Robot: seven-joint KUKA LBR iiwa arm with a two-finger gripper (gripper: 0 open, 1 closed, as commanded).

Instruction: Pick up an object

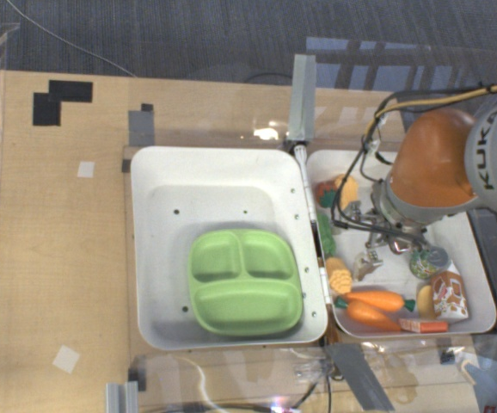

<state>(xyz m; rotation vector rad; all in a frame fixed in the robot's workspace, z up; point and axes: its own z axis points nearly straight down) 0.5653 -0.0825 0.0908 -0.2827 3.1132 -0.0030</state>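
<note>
- While I watch from the overhead camera, the arm [442, 157] reaches in from the right and hangs over the right bin [486, 304], its orange band covering much of that bin's upper half.
- From my seat, the jaws [371, 261] sit low over the middle of the right bin, above bare white floor; whether they are parted or closed I cannot tell, the metal parts blur together, and I see nothing clearly between them.
- Candidates for the pick all lie in the right bin: two carrots [376, 300] side by side along the near wall, a small corn-like yellow piece [339, 276] just beside them at the divider, a patterned cup [448, 295] at the near right, and a round green-and-grey thing [427, 261] just above the cup.
- Another few small toys [334, 189] lie at the far left corner of that bin, partly hidden by cables.
- Over in the left bin [158, 179] lies a green divided tray [245, 281], well apart from the jaws.
- My judgement: nothing is lifted yet, so the pick itself is still to do. What remains is settling on one item, closing on it, and raising it clear.
- Nearest to the jaws look the corn piece and the carrots, so I would expect those to be the easier reach.
</note>
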